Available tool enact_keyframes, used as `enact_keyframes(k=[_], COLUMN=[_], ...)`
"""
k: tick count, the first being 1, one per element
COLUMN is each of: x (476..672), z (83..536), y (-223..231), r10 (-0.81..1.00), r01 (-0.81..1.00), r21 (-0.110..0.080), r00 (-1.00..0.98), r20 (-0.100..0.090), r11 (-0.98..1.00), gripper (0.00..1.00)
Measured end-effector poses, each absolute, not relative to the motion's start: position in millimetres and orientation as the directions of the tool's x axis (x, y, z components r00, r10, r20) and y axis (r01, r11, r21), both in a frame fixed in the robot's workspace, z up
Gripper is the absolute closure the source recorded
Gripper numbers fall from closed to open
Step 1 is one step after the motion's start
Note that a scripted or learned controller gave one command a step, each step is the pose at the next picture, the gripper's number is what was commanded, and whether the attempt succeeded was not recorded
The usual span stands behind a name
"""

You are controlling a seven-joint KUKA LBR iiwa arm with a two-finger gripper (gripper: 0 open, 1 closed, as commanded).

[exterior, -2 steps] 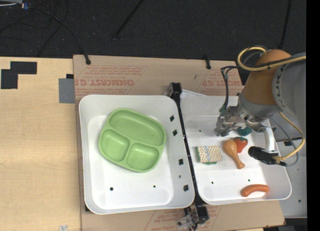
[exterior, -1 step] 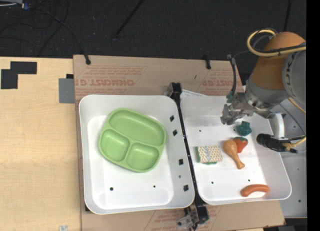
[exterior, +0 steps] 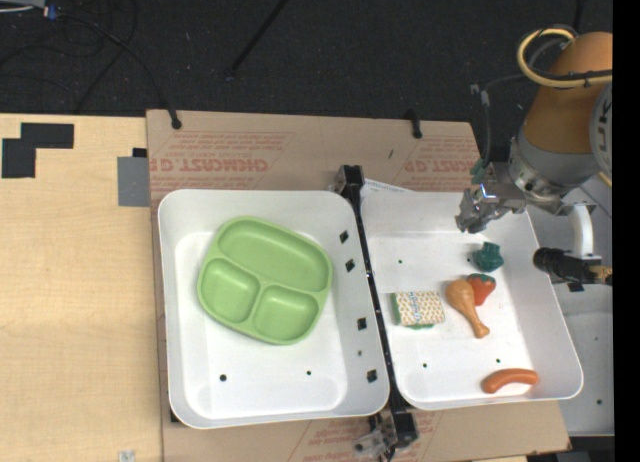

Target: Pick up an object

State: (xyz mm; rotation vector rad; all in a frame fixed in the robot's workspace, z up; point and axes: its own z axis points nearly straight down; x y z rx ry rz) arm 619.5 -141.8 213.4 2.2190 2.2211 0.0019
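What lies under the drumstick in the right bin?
A red-orange toy pokes out from under the drumstick, toward its right. The covered part, and so what the toy is, cannot be made out.

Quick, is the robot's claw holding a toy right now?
End effector: hangs over the right bin, above the small green toy; open or closed cannot be told, and no toy shows in it.

bench (exterior: 70, 300), cardboard sheet (exterior: 260, 155), two white bins (exterior: 185, 250)
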Motion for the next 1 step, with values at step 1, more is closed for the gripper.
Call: enact_keyframes(k=[1], x=[618.9], z=[222.8], y=[-90.2], r10=[1.000], r01=[1.000], r21=[-0.002], r00=[-0.004], r20=[0.002], r11=[0.004], gripper=[1.00])
